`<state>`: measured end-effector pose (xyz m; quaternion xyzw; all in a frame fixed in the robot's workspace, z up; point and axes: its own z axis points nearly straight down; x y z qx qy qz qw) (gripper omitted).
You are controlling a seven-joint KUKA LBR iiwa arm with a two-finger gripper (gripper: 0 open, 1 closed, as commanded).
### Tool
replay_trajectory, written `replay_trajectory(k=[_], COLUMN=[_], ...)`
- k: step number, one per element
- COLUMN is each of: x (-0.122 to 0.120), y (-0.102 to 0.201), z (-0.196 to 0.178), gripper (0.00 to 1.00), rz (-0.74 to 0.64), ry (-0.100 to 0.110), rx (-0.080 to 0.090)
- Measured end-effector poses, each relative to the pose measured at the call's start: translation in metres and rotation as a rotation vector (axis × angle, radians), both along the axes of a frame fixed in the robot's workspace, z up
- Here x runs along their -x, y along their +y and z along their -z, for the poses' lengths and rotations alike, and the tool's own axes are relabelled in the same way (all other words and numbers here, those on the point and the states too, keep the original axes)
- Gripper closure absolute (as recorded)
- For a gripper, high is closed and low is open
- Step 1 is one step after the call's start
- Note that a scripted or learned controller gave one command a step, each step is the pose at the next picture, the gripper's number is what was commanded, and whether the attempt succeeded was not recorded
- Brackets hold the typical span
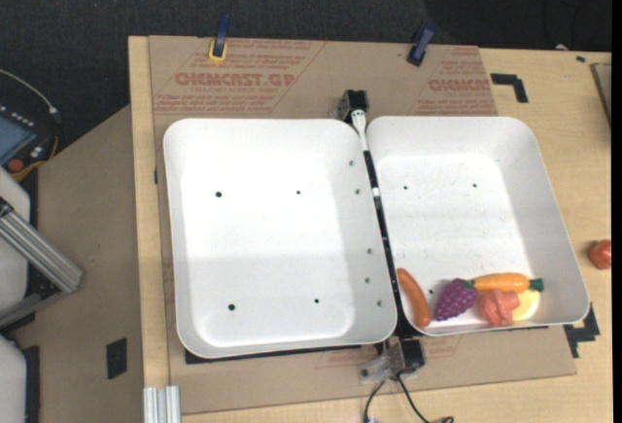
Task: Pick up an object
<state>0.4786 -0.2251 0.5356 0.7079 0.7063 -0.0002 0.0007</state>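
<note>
Near edge clamp (400, 356): black, at the seam between the two bins, cable trailing off toward the camera.
Toy food: bunched along near wall of right bin (466, 134); orange sausage (413, 298) against the inner corner, purple grapes (455, 299) just beside it, then red piece (496, 308), yellow piece (526, 307), carrot (505, 282) lying across the top.
Left bin (180, 217): white, a few dark dots on the floor.
Stray orange-red item (601, 255): on the bench, right of right bin.
Far seam clip (354, 104): black.
Blue clamps (222, 35): two on the far cardboard edge.
Claw: state cannot be told.
</note>
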Motion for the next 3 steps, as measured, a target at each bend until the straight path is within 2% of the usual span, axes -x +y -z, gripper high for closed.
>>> replay_trajectory(k=[1, 2, 3], x=[-0.002, -0.001, -0.001], y=[0.001, 0.001, 0.001], z=[-0.011, 0.001, 0.0], gripper=[1.0, 1.0, 1.0], rz=[-0.003, -0.002, -0.003], ry=[-0.006, 0.002, 0.002], rx=[0.005, -0.001, -0.001])
